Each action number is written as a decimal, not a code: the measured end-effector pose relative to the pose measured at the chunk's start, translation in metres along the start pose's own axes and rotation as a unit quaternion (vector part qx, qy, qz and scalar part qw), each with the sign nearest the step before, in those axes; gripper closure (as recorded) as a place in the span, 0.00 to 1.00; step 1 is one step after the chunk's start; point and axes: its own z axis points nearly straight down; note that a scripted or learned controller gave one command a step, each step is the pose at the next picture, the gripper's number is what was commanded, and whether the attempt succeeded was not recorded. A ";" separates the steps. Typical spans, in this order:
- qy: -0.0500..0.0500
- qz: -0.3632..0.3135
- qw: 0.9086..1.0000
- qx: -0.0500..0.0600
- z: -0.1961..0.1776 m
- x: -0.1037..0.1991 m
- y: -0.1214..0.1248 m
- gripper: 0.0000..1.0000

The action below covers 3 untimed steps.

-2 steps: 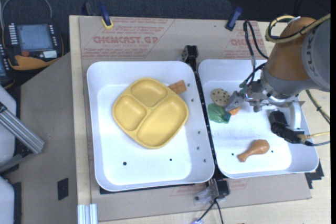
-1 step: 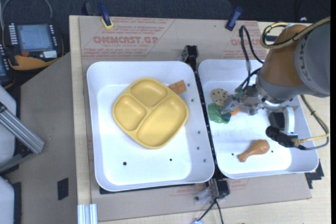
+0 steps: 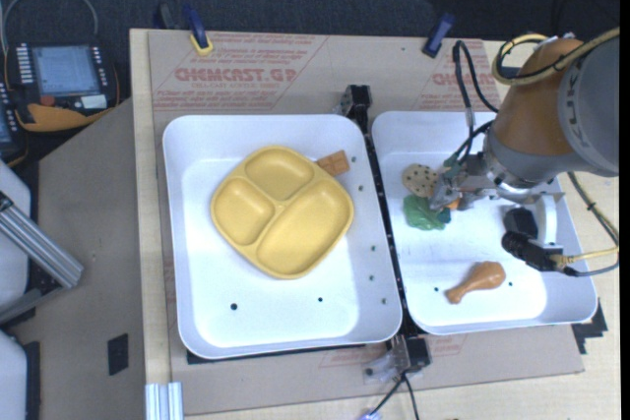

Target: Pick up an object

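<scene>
- Reaching in from the right, the grey arm with its orange band hung over the right bin, its gripper down near that bin's left side.
- The gripper sat right at the upper edge of a green object, which lay on the bin floor; whether the two touched could not be told.
- Whether the gripper was open or closed could not be told, since the wrist hid it from above.
- A round speckled cookie lay just above the green object, close to the bin's left wall.
- A brown drumstick lay lower in the same bin, well apart from the gripper.
- In the left bin, a yellow divided plate rested tilted on the floor.
- A small orange-brown piece lay touching the plate's upper right rim.
</scene>
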 end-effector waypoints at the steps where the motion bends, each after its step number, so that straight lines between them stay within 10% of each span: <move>1: -0.002 -0.001 1.000 -0.001 -0.053 -0.009 0.008 1.00; 3: 0.000 -0.002 1.000 0.004 -0.113 0.037 -0.010 1.00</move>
